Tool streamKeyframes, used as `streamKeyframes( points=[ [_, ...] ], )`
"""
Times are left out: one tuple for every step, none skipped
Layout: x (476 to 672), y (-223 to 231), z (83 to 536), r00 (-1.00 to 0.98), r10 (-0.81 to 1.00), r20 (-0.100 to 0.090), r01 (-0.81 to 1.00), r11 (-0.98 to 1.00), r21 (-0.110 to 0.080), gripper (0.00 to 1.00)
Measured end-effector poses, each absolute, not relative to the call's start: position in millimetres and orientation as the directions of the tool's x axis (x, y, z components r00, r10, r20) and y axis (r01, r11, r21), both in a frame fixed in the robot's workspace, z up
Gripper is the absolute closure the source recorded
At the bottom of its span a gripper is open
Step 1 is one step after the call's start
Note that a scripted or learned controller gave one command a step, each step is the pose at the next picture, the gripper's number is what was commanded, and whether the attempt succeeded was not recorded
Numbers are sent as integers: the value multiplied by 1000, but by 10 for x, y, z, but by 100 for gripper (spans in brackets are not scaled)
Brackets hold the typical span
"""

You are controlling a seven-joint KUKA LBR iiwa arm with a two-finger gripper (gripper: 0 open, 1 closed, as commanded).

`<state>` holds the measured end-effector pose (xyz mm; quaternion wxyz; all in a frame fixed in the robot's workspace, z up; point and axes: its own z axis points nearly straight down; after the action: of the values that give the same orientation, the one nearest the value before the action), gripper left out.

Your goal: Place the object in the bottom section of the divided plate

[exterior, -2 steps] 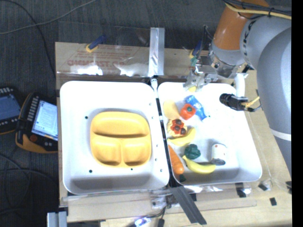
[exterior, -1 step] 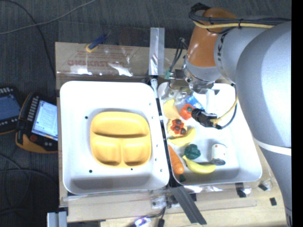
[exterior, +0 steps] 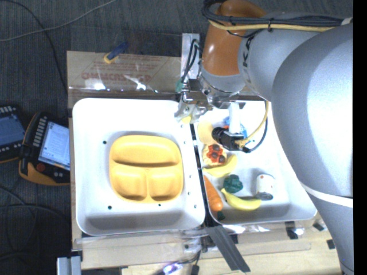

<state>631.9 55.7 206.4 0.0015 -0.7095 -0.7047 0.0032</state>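
Dark carpet around worktop. My gripper (exterior: 188,109) sits at the bins' top divider; can't tell its grip. Yellow divided plate (exterior: 147,168) in left bin bare; banana (exterior: 243,201), carrot (exterior: 213,195) in right bin. Nothing placed yet.

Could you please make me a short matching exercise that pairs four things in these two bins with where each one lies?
Things:
1. divided plate
2. carrot
3. banana
4. gripper

Places:
A. near edge of the right bin
B. above the wall between the bins, at their far end
C. middle of the left bin
D. right bin, against its left wall

Pairs: 1-C, 2-D, 3-A, 4-B
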Motion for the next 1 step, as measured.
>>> streamKeyframes(
  points=[
    [5774, 1287, 1869, 321, 947, -4, 947, -321, -10, 100]
  ],
)
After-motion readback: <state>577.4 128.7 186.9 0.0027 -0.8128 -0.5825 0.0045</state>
